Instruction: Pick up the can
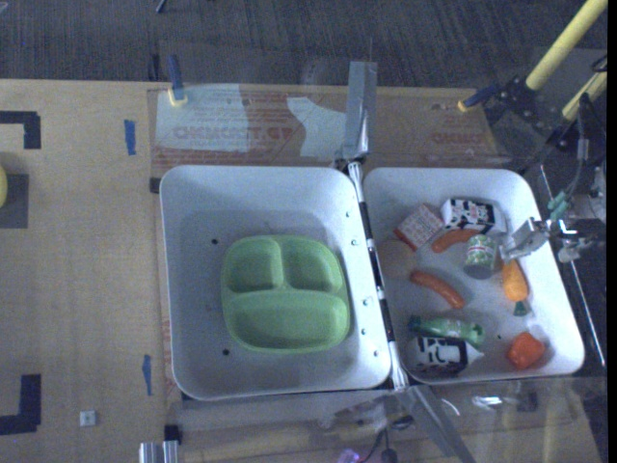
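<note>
Where the gripper (pixel 525 239) reaches in over the right bin (pixel 564 350) from the right, its light metal tip sits just beside the can (pixel 480 255), on the can's right and a shade higher in the view. Whether the tip touches the can's wall I cannot tell, and at this size I cannot tell whether the gripper is apart or together; nothing shows clamped in it.

Can: small, greenish label, pale top, standing roughly upright in the upper middle of the right bin, long axis near vertical. It lies to the left of the gripper, so my judgement is that the coming move is a short shift leftward and down to straddle it.

Close neighbours crowd that approach: an orange carrot-like piece (pixel 515 282) just below the gripper, a black-and-white carton (pixel 468 214) just above the can, a reddish sausage (pixel 449 241) touching or nearly touching its left side, a pink patterned box (pixel 418 227) further left. Lower down, a second sausage (pixel 437 288), a green bottle (pixel 449 331), another black-and-white carton (pixel 441 353), an orange-red piece (pixel 526 350).

Left bin (pixel 183 258) holds a green divided tray (pixel 286 293).

Writing: faint lettering on a clear sheet (pixel 227 128) on the table (pixel 77 287) behind the bins, not legible; the can's label unreadable
</note>
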Controlling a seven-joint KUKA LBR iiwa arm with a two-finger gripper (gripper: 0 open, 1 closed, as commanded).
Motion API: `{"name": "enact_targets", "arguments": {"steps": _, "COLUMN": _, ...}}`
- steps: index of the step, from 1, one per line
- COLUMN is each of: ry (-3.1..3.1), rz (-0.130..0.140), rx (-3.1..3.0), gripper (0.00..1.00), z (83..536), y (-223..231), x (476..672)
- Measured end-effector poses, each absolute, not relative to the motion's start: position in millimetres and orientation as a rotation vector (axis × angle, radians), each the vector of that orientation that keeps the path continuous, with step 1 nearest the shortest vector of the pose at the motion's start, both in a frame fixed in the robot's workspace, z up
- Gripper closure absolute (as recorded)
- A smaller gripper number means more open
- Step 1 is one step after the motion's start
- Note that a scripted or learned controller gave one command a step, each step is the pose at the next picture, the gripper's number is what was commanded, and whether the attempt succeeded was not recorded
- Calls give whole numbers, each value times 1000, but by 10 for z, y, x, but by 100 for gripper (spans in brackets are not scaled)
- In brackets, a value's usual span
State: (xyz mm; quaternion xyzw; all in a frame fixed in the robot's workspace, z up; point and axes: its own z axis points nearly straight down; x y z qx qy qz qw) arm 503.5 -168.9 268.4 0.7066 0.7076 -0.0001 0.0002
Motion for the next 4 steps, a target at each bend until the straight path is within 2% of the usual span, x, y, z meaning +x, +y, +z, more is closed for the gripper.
{"name": "enact_targets", "arguments": {"steps": 1, "ry": 2246, "rz": 0, "rx": 2196, "gripper": 0, "z": 1885, "y": -1512, "x": 5687}}
{"name": "enact_targets", "arguments": {"steps": 2, "ry": 2091, "rz": -1, "rx": 2347, "gripper": 0, "z": 1075, "y": -1533, "x": 5808}}
{"name": "enact_targets", "arguments": {"steps": 3, "ry": 2134, "rz": 1, "rx": 2305, "gripper": 0, "z": 1824, "y": -1361, "x": 5635}}
{"name": "enact_targets", "arguments": {"steps": 4, "ry": 2220, "rz": 4, "rx": 2219, "gripper": 0, "z": 861, "y": -1696, "x": 5820}}
